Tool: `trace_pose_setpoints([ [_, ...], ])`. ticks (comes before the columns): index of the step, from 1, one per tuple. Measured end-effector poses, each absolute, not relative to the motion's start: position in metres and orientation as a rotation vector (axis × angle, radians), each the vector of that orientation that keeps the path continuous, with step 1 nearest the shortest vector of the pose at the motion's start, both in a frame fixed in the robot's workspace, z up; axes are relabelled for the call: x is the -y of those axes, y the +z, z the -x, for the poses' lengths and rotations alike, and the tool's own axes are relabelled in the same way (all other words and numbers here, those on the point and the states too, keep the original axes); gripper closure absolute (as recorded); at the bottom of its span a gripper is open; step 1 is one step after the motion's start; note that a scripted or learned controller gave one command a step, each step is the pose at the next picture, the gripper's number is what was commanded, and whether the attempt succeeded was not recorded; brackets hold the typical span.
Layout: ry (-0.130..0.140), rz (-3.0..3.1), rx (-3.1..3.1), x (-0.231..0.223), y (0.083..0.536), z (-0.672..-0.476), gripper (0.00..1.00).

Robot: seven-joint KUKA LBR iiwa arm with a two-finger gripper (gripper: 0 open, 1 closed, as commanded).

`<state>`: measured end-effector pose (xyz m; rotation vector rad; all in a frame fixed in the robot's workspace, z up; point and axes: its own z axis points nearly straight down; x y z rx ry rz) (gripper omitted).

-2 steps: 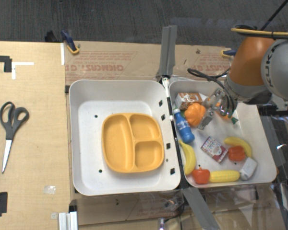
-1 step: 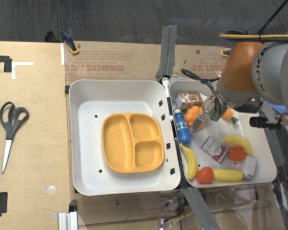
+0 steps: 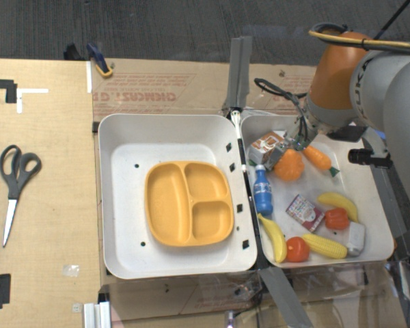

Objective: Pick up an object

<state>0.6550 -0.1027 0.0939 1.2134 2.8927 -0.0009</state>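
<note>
At twelve o'clock in the right-hand shallow white bin (image 3: 379,203), my tool (image 3: 297,144) hangs just above the round orange plastic fruit (image 3: 289,166); I cannot tell whether it is spread or pressed together. The orange toy carrot (image 3: 317,158) and brown-and-white carton (image 3: 268,145) crowd close, so I judge the smooth ball may roll away or a neighbour gets nipped instead.

The arm (image 3: 369,80) bends down, its claw (image 3: 297,144) seemingly lowered.
</note>
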Motion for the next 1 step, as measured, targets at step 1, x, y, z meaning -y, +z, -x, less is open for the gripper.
trace_pose_setpoints([
  [1,-0.014,-1.207,-2.876,0.1084,0.107,-0.6574,1.0],
])
